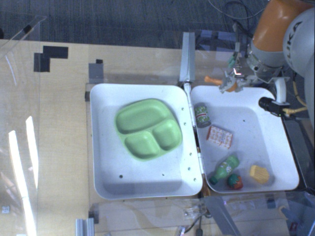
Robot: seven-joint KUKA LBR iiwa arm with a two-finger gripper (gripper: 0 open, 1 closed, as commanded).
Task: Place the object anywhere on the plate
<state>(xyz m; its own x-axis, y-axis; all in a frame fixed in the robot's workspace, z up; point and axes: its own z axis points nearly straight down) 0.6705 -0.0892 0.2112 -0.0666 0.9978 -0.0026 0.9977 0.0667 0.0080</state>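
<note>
A green plate (148,128) with three compartments lies in the left bin (103,132). The right bin (275,146) holds a small can (202,115), a red-and-white packet (219,136), a green bottle (224,168), a red strawberry-like item (235,181) and a yellow block (259,173). My gripper (233,84) hangs at the back edge of the right bin, above its far rim and away from all these objects. An orange bit shows at the gripper's tip; I cannot tell what it is.
A metal divider (186,58) runs between the bins at the back. Cables (231,4) loop behind the arm. The orange-banded wrist (275,23) fills the upper right. A black fitting (269,104) sits at the right bin's rim.
</note>
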